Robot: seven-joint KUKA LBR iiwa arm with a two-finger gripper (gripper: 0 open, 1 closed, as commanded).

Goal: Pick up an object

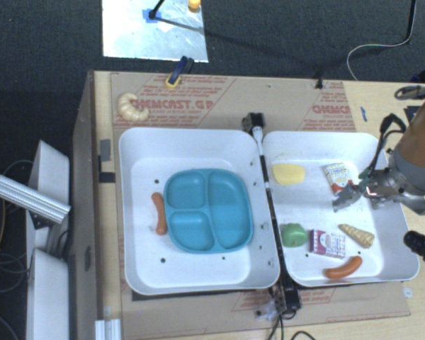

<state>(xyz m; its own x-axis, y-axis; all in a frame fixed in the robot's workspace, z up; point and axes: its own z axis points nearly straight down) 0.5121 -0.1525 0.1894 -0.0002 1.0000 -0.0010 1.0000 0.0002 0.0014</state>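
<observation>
1. So the gripper (348,193) was hanging in the right bin (308,147), coming in from the right side; it sat roughly in the middle of that bin, just below the small red and white packet (335,175) and above the cone (358,235)

2. The fingers looked a bit spread with nothing between them, as far as I could make out; honestly they were small and dark, so I wouldn't swear to the exact gap; no object was pinched in there, that much looked clear

3. Everything pickable was lying on the bin floor: a yellow block (289,173) near the top left of the right bin; a green lump (293,234) low on the left; a purple and white carton (326,244) just beside it; an orange sausage (342,267) along the bottom edge

4. The left bin (138,190) had a blue divided plate (207,210) in the middle and another orange sausage (159,213) just beside its left rim; the arm was nowhere near that side

5. My read on progress: basically nothing done yet; no grasp, no lift; I'd guess the packet or the cone was the likely target since they were nearest

6. What was left: pick a target, drop down, close up, lift clear; so the whole job really
</observation>
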